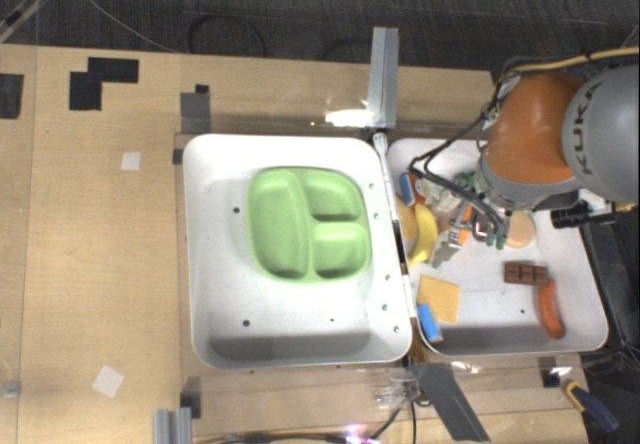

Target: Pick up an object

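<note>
Yellow banana (424, 234) lies just left of the gripper (452, 242), low over the right bin (590, 332). Its grip state cannot be told. Approach looks underway; next, descend and close.

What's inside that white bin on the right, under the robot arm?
The right bin holds a yellow banana, a yellow sponge-like square, a brown chocolate bar, an orange hot dog and a blue item. The arm covers the rest.
</note>
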`<state>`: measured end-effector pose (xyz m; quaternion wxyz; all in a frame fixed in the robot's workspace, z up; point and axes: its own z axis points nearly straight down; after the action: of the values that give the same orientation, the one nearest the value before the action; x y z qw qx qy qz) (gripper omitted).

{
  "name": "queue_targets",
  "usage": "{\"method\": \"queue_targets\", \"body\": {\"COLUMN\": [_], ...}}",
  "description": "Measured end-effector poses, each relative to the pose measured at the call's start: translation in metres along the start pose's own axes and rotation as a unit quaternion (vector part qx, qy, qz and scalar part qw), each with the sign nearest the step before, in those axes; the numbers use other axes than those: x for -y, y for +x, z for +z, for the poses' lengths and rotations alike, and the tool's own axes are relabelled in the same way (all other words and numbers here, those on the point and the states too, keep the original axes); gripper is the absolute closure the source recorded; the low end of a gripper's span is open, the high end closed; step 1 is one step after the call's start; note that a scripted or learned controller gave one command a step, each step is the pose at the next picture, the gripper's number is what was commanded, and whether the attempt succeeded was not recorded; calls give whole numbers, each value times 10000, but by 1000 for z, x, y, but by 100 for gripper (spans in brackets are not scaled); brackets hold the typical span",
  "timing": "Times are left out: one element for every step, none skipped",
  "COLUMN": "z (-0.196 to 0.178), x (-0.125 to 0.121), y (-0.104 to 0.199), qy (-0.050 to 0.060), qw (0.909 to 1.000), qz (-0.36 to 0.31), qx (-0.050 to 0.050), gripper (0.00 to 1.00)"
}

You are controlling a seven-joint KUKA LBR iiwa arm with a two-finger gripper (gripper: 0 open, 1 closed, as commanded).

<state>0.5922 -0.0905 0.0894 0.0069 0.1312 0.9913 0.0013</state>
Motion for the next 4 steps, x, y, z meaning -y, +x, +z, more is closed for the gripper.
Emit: {"method": "queue_targets", "body": {"z": [-30,-1,1,-15], "x": [32,16,1,-1], "y": [-66,5,-35,-39], "qy": [15,11,5,2], "qw": [9992,9907,9884,9882], "qz": [-397,-1358,-1517,-1526], "qx": [6,7,-1,81], "gripper": [0,0,0,100]}}
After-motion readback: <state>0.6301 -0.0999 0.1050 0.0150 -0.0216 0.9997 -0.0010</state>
